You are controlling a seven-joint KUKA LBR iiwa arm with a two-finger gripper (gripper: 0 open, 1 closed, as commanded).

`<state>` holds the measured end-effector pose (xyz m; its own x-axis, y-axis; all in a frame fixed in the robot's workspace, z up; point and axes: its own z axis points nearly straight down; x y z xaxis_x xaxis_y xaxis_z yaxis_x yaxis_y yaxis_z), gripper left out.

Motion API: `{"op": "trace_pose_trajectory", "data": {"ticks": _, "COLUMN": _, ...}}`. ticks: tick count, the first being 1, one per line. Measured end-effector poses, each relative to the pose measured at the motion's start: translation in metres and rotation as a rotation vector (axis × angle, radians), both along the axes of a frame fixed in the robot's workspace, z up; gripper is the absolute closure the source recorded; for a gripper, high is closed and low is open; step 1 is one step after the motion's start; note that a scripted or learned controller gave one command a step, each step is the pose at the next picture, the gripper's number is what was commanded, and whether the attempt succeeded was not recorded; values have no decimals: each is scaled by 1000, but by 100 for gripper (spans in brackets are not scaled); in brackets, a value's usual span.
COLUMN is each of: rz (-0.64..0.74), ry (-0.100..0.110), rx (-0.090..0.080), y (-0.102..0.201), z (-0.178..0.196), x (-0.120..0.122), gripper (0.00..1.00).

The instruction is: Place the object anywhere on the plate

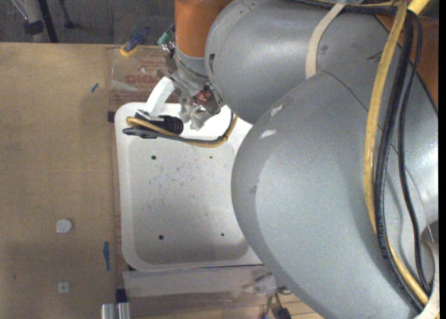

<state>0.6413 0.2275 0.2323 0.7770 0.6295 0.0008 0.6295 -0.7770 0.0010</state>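
My gripper (194, 113) hangs low over the far edge of the white bin (174, 199), below the orange band of the wrist. The grey arm reaches in from the right and covers the bin's right side and everything beyond it. The part of the bin floor that shows is bare white with a few dark dots and faint specks. Nothing shows under the gripper.
The tan bench top (56, 143) spreads to the left of the bin, with a small grey disc (63, 226) and a small square piece (63, 286) on it. A blue and yellow tool (134, 41) and a clear plastic sheet (138, 77) lie behind the bin.
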Motion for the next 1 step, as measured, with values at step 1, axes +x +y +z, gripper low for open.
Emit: {"op": "trace_pose_trajectory", "data": {"ticks": 1, "rz": -436, "ry": -1, "rx": 3, "y": -4, "z": -43, "x": 20, "gripper": 100}}
